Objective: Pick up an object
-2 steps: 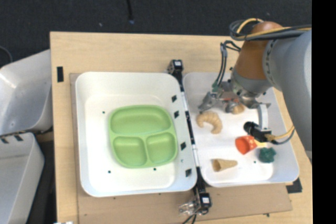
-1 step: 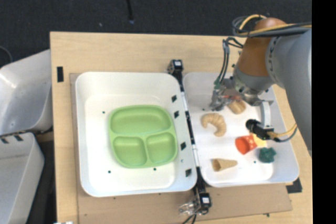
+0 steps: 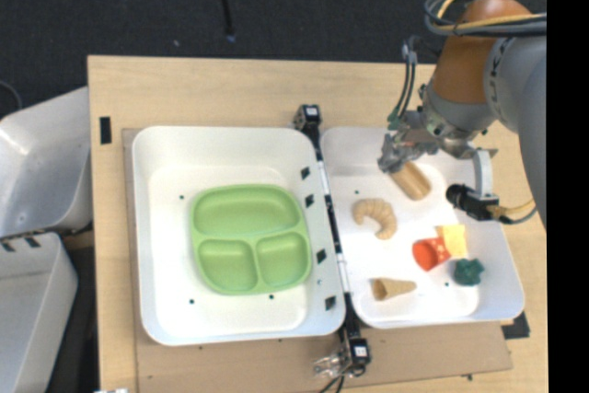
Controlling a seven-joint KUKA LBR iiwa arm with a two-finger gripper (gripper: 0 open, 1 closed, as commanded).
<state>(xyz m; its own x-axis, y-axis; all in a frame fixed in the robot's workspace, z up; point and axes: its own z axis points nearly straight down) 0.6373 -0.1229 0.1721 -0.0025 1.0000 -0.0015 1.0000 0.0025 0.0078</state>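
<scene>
Over right bin (image 3: 515,294): gripper (image 3: 398,154), finger state cannot be told.
Tan cylinder (image 3: 412,181) just beside; croissant (image 3: 375,216) near.

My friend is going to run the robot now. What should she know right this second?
Gripper: low over the right bin, at the upper end of the tan cylinder; grasp unclear.
Also in the right bin: croissant, red piece, yellow block, dark green piece, tan wedge.
Left bin: green divided tray.
Done: nothing visibly lifted.
Left: grasp and lift one object.
</scene>
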